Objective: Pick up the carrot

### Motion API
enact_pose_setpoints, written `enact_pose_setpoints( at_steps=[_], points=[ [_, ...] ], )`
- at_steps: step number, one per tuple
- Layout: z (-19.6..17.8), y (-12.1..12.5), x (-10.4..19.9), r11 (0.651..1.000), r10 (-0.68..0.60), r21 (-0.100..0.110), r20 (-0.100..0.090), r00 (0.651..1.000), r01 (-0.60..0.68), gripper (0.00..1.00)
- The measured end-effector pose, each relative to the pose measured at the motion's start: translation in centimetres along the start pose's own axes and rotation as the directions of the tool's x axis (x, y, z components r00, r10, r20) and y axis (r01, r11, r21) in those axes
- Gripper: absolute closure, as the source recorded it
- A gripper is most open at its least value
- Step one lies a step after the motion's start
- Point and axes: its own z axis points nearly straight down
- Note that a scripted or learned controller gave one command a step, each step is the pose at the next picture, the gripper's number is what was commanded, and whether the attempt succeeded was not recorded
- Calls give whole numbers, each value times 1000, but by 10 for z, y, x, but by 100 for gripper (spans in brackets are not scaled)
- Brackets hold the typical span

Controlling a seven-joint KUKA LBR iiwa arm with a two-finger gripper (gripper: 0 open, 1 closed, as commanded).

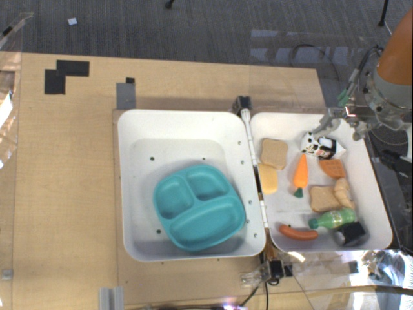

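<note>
Worktop (64, 192) carries two bins side by side. The left bin (135, 173) holds a divided tray (199, 205) lying flat, well apart from the hand (342, 123). The hand sits over the rear edge of the right bin (381, 218). Just below the hand lies a small cow figure (319, 147). The carrot (301, 173) lies nearer the viewer than the figure, left of the hand, tip end toward the rear. A bread slice (273, 152) lies further left, with a rounded piece (269, 181) in front of it. Farthest from the hand, along the bin's front edge, lie a sausage (298, 232), a bottle (332, 220) and a dark cylinder (350, 234).
</note>
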Motion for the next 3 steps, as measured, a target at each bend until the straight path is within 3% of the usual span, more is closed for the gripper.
enact_pose_setpoints(
  at_steps=[1, 2, 3],
  points=[
    [183, 5, 9, 989, -151, -13, 2, 989, 151, 0],
    [171, 7, 10, 988, -153, -20, 3, 988, 153, 100],
    [81, 22, 86, 941, -337, -14, 2, 942, 337, 100]
  ],
)
